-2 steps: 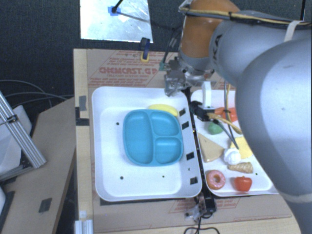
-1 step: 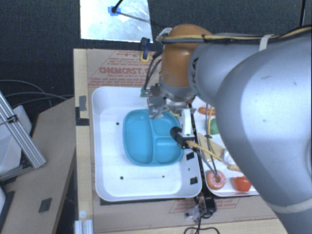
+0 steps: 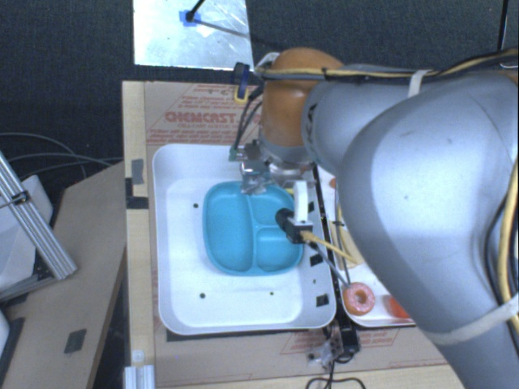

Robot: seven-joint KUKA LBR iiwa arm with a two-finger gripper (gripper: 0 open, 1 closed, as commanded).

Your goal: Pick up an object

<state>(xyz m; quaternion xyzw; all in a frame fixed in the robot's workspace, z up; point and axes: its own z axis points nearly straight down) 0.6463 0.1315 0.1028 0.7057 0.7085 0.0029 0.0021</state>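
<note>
Two white bins: left bin (image 3: 174,298) holds one blue divided plate (image 3: 243,233), lying flat mid-bin toward its right wall; right bin (image 3: 381,321), mostly behind the arm, shows one pink-orange ring (image 3: 358,298) and one orange piece (image 3: 397,306). Plate judged light, rigid, slick plastic, so take it by the raised rim or the divider ridge. Gripper (image 3: 258,178) sits at plate's far rim; cannot tell jaw state
</note>
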